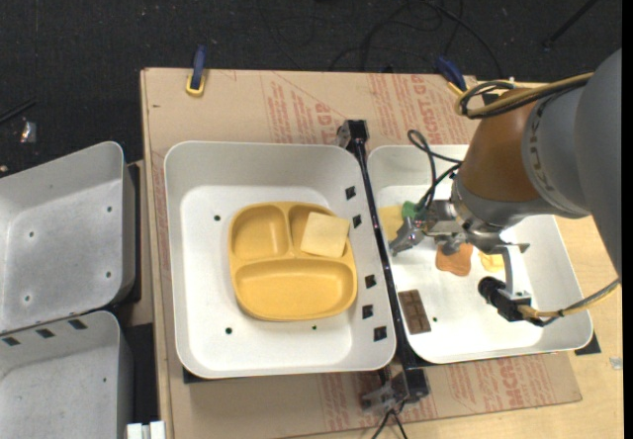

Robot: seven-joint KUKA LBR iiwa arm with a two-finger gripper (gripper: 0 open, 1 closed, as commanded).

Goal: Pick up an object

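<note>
The left bin [198, 259] holds a yellow divided plate [292, 264] with a pale square block [324, 234] on it. In the right bin [554, 328], the gripper [445, 234] hangs over an orange piece [455, 262]; whether it is wide or narrow, I cannot tell. Descending off-centre could nudge that piece aside.

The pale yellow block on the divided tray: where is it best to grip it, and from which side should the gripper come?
Judging from its pose, come from above. The pale yellow block lies flat in the upper right compartment of the yellow tray, so grip across two opposite straight edges, probably the pair that avoids the tray's rim and dividers.
</note>
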